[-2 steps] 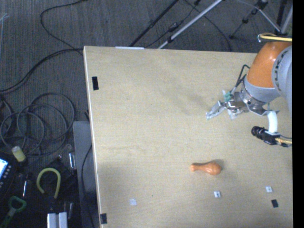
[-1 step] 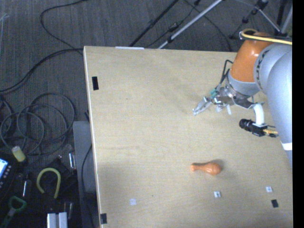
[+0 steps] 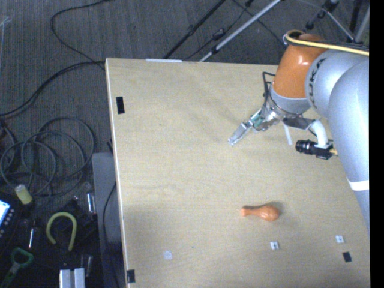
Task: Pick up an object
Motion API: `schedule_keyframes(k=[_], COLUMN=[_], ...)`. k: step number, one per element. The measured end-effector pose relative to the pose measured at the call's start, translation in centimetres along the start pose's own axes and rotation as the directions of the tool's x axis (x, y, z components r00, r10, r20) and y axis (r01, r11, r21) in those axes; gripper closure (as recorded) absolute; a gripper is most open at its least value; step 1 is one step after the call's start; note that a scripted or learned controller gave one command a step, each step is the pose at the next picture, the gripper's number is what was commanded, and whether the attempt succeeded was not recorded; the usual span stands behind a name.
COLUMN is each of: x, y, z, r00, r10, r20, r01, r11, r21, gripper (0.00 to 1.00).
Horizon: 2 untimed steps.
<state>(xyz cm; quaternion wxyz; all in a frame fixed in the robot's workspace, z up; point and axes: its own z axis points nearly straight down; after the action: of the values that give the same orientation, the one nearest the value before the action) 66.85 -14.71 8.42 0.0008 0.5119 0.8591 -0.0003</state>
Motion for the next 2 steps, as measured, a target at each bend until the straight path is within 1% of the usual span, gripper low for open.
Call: schedule_keyframes(k=[1, 2], x=[0.0, 1.7], y=[0.1, 1.0], z=[-0.9, -8.6], r00=[1.000, 0.985], r10=[0.000, 0.172], r20=[0.000, -0.001], r01=[0.000, -0.172], r11=[1.000, 0.985], r21=[-0.002, 0.000], gripper=[1.00, 1.00])
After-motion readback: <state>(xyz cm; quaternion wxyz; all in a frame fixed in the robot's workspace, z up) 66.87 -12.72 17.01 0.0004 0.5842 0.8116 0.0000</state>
